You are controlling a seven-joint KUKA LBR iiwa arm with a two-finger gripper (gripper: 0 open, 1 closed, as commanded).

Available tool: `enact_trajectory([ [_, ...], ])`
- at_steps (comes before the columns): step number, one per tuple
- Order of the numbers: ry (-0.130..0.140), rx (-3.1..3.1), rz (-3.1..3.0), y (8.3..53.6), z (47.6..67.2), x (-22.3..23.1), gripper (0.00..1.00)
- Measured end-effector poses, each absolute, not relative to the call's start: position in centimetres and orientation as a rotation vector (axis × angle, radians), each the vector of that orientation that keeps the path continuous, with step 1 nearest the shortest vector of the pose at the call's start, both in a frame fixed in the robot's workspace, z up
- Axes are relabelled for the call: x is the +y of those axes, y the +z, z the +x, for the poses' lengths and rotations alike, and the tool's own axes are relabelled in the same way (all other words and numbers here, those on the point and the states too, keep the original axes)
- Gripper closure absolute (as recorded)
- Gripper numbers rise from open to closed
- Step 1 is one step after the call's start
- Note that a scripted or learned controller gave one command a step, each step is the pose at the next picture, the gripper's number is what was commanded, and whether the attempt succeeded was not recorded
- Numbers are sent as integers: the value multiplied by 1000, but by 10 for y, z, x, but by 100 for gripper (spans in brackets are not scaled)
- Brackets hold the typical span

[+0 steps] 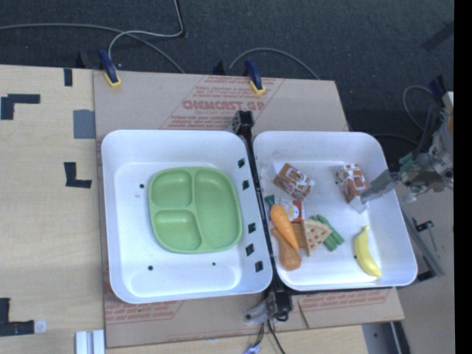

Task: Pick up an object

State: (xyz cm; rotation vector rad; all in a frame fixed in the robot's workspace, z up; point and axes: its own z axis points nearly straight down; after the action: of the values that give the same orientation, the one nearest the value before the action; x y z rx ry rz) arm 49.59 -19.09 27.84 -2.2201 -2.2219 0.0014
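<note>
I see the tabletop [44, 220], pale wood with dark tape marks, across the left of the frame. A brown cardboard sheet [221, 102] lies on it at centre, held by two clamps [110, 72] at its upper edge. Two white bins [122, 220] sit side by side on the cardboard, touching at centre.

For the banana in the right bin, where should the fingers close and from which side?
Grip the banana across its middle, coming straight down from above. It lies flat, lengthwise beside the right bin's right wall, so fingers closing across its narrow width probably fit best, one on the wall side, one on the open side. Space by the wall looks tight. The gripper is above, near the bin's right edge.
</note>
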Motion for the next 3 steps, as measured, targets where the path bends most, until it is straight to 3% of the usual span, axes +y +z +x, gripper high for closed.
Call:
enact_trajectory([
  [2,-2,-2226,-2232,89,515,-111,0],
  [3,-11,-2233,-2228,90,614,-112,0],
])
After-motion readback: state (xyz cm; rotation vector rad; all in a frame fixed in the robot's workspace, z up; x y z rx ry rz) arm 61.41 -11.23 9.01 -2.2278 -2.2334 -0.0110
